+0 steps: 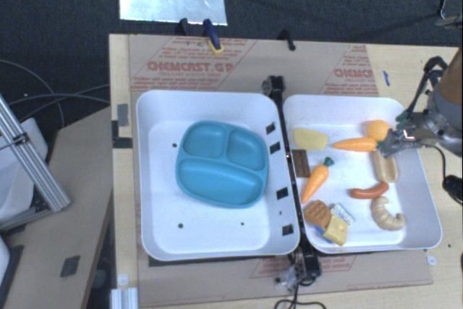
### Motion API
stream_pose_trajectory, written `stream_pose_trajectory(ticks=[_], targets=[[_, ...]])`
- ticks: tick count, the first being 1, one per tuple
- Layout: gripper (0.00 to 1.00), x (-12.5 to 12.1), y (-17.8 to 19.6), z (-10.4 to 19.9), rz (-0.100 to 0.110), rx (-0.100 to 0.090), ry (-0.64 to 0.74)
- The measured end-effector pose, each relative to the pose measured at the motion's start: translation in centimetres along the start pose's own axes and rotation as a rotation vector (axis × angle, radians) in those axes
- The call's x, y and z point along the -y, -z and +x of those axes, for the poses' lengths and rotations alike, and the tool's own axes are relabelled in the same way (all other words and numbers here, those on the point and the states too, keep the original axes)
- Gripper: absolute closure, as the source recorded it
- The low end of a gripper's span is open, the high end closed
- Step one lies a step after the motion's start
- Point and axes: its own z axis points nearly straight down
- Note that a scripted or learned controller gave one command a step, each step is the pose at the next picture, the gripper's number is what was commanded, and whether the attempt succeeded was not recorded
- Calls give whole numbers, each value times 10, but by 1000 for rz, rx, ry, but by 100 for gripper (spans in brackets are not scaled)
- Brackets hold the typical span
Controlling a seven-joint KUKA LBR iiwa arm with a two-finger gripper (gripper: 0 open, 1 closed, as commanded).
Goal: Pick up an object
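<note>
The right bin point(419, 188) holds several toy foods. An orange fruit point(377, 129) and a lying carrot point(354, 145) are at the back, with a pale yellow piece point(309, 138) to their left. My gripper point(391, 144) comes in from the right and hangs low between the orange fruit and a hot dog bun point(385, 168), close to the carrot's thick end. Nothing shows as held. Nearer the front lie a red sausage point(369, 191), a croissant point(385, 214) and a second carrot point(315, 181).
The left bin point(163, 155) carries a blue divided plate point(222, 162). A brown bar point(302, 163), a cracker point(317, 212) and a yellow wedge point(336, 230) lie on the right bin's left side. A black divider point(286, 155) runs between the bins.
</note>
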Motion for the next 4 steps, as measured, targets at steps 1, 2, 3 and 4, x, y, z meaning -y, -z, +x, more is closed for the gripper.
stream_pose_trajectory(ticks=[1,2,3,4], targets=[[100,-23,6,44,2,-2,5],[100,-55,-3,95,2,-2,5],[100,-80,-5,140,3,-4,6],[100,-121,-2,164,1,-3,4]])
